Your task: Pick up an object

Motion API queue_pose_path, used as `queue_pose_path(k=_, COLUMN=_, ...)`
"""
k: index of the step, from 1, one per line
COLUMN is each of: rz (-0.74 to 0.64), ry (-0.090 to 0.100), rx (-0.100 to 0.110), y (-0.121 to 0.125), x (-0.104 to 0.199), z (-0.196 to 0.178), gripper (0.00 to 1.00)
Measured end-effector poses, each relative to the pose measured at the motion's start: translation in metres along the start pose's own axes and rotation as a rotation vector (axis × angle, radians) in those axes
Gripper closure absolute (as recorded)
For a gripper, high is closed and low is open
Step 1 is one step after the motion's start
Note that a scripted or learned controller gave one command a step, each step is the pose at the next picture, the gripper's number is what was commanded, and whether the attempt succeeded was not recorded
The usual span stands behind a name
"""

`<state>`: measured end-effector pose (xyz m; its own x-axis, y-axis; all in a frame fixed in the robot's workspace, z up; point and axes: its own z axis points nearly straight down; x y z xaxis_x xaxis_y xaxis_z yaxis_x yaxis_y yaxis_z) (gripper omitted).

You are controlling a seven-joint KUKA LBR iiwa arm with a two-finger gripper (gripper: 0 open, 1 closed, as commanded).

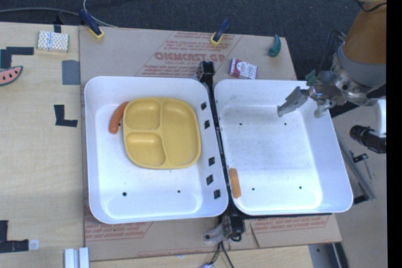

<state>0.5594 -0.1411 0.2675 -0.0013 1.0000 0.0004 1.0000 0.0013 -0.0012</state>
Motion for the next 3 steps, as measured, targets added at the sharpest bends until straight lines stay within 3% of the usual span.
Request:
queue_pose_path(k=1, rz=0.0, ry=0.001, rx=0.005, y=0.043, x=0.045, z=0.139, gripper=0.0)
queue_pose_path(k=2, rz=0.0, ry=-0.001, rx=-0.002, y=0.037, x=0.047, z=0.182, gripper=0.0)
queue_pose_path(k=3, rz=0.0, ry=-0.002, rx=-0.004, y=0.037, x=0.047, z=0.172, gripper=1.0)
